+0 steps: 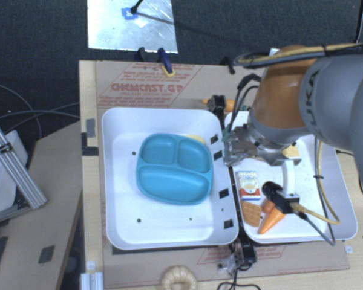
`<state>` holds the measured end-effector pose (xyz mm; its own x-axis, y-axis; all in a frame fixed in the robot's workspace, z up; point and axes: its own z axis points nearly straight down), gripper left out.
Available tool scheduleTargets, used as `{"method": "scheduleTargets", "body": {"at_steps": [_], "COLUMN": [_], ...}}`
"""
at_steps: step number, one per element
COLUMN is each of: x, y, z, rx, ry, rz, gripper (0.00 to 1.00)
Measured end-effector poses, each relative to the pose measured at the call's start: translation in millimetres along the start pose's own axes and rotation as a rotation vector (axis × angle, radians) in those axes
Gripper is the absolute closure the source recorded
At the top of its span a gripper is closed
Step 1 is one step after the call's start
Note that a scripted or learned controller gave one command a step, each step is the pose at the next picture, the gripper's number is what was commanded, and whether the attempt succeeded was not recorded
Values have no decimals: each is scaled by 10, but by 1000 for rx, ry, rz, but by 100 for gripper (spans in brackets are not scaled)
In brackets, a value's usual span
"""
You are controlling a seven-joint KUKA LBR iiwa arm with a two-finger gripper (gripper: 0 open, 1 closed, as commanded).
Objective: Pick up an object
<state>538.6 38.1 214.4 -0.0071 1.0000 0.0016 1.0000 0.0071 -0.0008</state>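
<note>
My gripper (235,156) hangs low over the left edge of the right bin (336,189), close to the wall between the two bins. Just below it lies a small white packet with a red label (248,183). Nearer the front of that bin are a tan waffle-like square (251,212) and an orange cone-shaped piece (270,220). A tan piece (291,151) peeks out from under the arm. The big grey and orange arm (302,95) hides much of the right bin's back half.
The left bin (124,222) holds a blue divided plate (174,168), with a pale yellow thing (196,139) showing behind its far edge. A small orange thing (229,106) sits by the bins' back rim. Brown cardboard (145,83) lies under both bins.
</note>
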Motion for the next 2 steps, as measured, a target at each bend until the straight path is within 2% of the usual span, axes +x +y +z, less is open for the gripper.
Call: {"method": "scheduleTargets", "body": {"at_steps": [1,2], "x": [-51,1], "y": [-57,36], "z": [-85,-201], "rx": [-2,-2], "ry": [-1,-1], "rz": [6,2], "gripper": [100,100]}}
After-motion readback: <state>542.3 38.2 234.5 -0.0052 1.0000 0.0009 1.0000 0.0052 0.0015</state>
